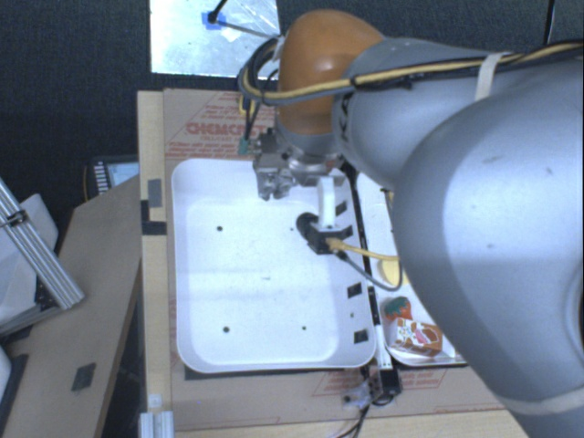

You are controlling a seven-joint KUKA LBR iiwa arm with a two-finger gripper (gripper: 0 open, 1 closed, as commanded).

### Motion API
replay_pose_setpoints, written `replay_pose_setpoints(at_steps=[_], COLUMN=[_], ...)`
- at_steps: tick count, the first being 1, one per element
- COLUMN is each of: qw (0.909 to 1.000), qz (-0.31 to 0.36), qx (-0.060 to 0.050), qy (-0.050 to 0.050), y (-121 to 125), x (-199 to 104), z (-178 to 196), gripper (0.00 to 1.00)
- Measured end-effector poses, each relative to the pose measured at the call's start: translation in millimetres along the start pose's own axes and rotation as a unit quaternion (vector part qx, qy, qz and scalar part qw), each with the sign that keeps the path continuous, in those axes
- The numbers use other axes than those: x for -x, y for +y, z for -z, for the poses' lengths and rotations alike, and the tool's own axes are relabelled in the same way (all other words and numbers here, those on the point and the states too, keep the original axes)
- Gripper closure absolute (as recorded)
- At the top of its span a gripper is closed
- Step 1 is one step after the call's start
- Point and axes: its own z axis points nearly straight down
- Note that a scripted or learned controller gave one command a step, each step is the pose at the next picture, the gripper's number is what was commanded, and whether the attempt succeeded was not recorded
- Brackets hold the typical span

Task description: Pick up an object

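My gripper (272, 186) hangs over the far edge of the left white bin (228, 336), below the orange band of the wrist (324, 57). I see nothing held under it. A small red, orange and white packet (412, 332) lies at the near end of the right bin (429, 359). My grey arm hides most of that bin.
Both bins rest on a cardboard sheet (205, 126) with red print. A shiny foil sheet (214, 21) lies beyond it at the back. An aluminium rail (36, 254) slants at the left edge beside a brown bench surface (91, 318).
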Motion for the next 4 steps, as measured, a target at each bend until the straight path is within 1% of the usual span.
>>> replay_pose_setpoints(at_steps=[1,2,3,4], qw=[1.0,1.0,1.0,1.0], qz=[-0.002,-0.002,-0.008,0.0], qx=[0.001,-0.003,0.002,-0.002], qy=[-0.001,-0.002,-0.003,-0.001], y=[33.4,21.2,33.2,23.2], x=[-20.7,-61.9,23.4,-61.6], z=[67.0,32.2,118.8,92.6], gripper=[1.0,1.0,1.0,1.0])
